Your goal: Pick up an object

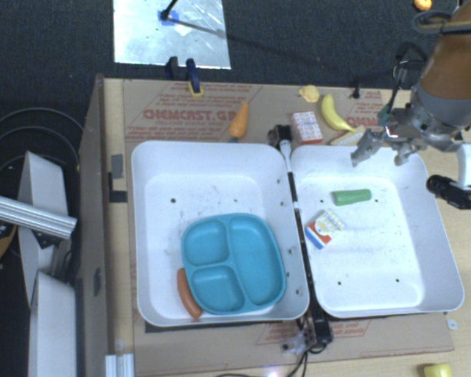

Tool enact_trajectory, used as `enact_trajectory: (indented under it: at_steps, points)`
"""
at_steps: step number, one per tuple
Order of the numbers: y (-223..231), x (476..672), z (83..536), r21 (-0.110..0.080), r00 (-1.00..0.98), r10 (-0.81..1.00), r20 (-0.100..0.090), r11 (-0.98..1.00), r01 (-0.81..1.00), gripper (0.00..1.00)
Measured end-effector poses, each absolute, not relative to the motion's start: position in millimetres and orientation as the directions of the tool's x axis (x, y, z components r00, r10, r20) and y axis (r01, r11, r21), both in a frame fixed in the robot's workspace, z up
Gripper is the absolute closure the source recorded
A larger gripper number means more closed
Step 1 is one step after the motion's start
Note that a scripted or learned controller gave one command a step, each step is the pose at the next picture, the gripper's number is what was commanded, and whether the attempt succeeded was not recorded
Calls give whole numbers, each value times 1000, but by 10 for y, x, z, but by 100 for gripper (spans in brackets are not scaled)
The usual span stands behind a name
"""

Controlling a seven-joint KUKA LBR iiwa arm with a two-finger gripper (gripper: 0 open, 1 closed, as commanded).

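Note:
My gripper (383,152) hangs over the back edge of the right bin (436,289), its two grey fingers spread apart with nothing between them. Below and left of it a green cylinder-like piece (351,197) lies in the right bin. A small white, red and blue box (324,228) lies further forward, near the bin's left wall. The left bin (153,210) holds a blue divided plate (233,262) and an orange sausage-shaped toy (188,292) along the plate's left front side.
Behind the bins on the cardboard lie a carrot (239,120), a small patterned box (306,126), a banana (334,114) and a yellow piece (309,93). A black rod (290,181) runs along the seam between the bins. Cables and metal parts crowd the left side.

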State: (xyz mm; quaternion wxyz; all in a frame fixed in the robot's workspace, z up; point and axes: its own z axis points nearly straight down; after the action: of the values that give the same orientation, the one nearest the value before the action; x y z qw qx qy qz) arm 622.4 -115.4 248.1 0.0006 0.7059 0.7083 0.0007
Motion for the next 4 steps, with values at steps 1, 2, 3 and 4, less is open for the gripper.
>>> enact_trajectory:
  at_steps: [1,2,3,4]
  points:
    - [-1366,6192,844,-8,0,1000,1,0,1000,0]
    - [-1604,6723,871,10,-5,1000,-3,5,1000,0]
    - [-1751,6478,922,1,-1,1000,-1,1,1000,0]
    - [-1749,6497,1034,6,-3,1000,-2,3,1000,100]
